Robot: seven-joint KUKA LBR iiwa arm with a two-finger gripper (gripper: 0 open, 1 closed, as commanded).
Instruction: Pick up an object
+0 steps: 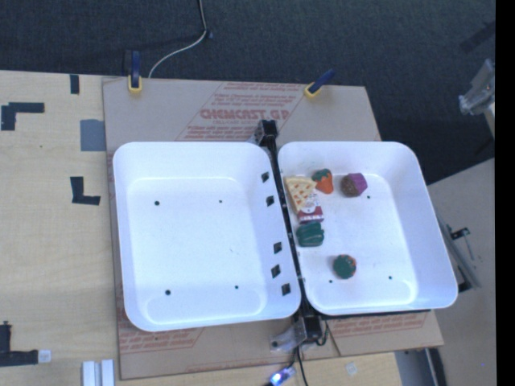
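Observation:
The right bin (402, 240) holds several small objects, most of them near its left wall. A yellow wedge with red dots (300, 190) lies against the divider. Just right of it is an orange piece with a green top (323, 180), and further right a purple and brown lump (353, 185). Below the wedge sits a small red and white item (311, 212), touching a dark green object (310, 233) beneath it. A round green object with a red spot (344, 266) lies alone, lower in the bin.
The left bin (193, 240) sits beside the right one, joined by a black clipped divider (278, 215). Both rest on a cardboard sheet (233, 111) held by clamps. A grey fixture (476, 95) stands at the far right edge.

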